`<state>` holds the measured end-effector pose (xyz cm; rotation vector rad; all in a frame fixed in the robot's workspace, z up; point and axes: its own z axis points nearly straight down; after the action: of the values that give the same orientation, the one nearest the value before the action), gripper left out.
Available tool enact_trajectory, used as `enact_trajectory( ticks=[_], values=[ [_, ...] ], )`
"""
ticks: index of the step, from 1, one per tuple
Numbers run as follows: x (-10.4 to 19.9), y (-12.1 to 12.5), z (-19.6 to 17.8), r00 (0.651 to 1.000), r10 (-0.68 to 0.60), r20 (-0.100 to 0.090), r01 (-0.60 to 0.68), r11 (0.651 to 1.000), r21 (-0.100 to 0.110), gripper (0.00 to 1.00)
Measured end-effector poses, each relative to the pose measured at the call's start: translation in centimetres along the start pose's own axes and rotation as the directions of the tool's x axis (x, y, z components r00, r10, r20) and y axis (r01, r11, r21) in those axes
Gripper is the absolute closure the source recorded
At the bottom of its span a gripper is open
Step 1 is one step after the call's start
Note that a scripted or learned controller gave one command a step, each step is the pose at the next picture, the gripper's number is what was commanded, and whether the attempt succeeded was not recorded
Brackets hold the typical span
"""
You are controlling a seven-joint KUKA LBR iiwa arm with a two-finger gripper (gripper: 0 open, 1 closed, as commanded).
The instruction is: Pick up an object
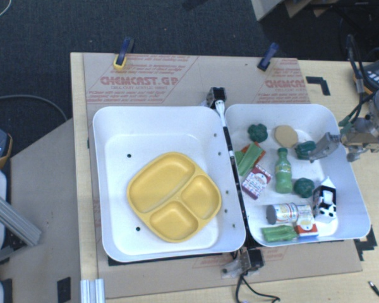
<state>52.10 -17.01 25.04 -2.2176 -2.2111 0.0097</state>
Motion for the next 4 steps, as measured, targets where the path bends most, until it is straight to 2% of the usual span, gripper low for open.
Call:
enact_trajectory(
  ticks=[1,3,4],
  values=[
    [0.0,0.2,-0.6,1.0,-0.003,0.003,0.003,1.0,-0.011,0.0],
    [0.8,-0.5,11.5,1.0,-0.003,-0.001,0.003,1.0,-0.004,0.0],
    [0.9,-0.2,14.8,1.0,-0.005,0.004,0.005,1.0,-0.018,0.0]
  ],
)
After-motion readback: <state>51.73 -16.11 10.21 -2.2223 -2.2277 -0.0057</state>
